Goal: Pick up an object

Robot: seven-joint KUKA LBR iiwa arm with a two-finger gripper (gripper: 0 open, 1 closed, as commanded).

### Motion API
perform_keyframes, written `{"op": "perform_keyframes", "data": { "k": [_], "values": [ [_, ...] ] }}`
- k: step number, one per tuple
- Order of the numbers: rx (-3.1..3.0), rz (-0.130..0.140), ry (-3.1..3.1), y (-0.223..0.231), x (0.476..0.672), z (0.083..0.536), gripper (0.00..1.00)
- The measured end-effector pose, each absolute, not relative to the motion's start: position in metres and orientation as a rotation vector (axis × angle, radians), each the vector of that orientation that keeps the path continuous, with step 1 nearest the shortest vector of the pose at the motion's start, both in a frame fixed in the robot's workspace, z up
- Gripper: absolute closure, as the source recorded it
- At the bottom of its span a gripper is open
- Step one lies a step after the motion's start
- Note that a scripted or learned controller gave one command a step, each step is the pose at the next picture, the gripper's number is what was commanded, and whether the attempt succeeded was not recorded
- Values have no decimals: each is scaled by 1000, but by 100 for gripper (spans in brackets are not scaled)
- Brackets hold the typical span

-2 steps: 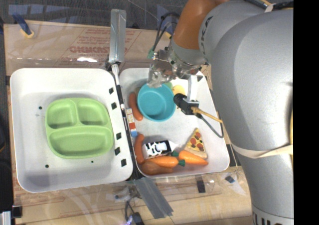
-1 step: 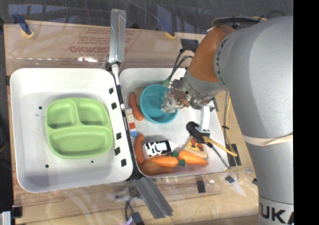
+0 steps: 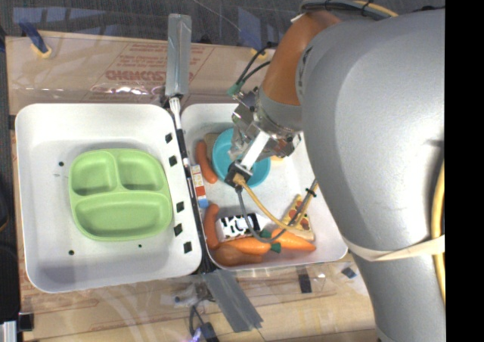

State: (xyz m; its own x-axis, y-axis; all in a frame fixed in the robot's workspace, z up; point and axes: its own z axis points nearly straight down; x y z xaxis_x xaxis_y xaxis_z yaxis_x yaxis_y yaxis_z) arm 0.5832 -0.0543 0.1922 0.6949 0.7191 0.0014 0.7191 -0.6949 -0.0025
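My gripper (image 3: pixel 261 136) hangs over the right bin (image 3: pixel 214 117), directly above a blue bowl (image 3: pixel 224 155) that it partly hides. Left of the bowl lies an orange-red sausage (image 3: pixel 205 163). At the bin's near side are a carrot (image 3: pixel 261 246), a black-and-white block (image 3: pixel 238 225) and a second orange piece (image 3: pixel 211 228). A yellow-and-red item (image 3: pixel 301 216) lies at the bin's right side, close under the arm.
A green divided plate (image 3: pixel 119 193) sits in the left bin (image 3: pixel 38 129). The grey arm (image 3: pixel 378 144) covers the right bin's right wall and the bench beyond it. A small red, white and blue stick (image 3: pixel 199 181) lies along the wall between the bins.
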Motion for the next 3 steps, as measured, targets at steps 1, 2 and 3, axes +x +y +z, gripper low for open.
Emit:
{"op": "perform_keyframes", "data": {
  "k": [1,2,3],
  "values": [
    [-2818,5,-1379,-62,514,191,100],
    [-2987,5,-964,-6,611,191,100],
    [-3067,11,-658,-41,582,190,100]
  ]
}}
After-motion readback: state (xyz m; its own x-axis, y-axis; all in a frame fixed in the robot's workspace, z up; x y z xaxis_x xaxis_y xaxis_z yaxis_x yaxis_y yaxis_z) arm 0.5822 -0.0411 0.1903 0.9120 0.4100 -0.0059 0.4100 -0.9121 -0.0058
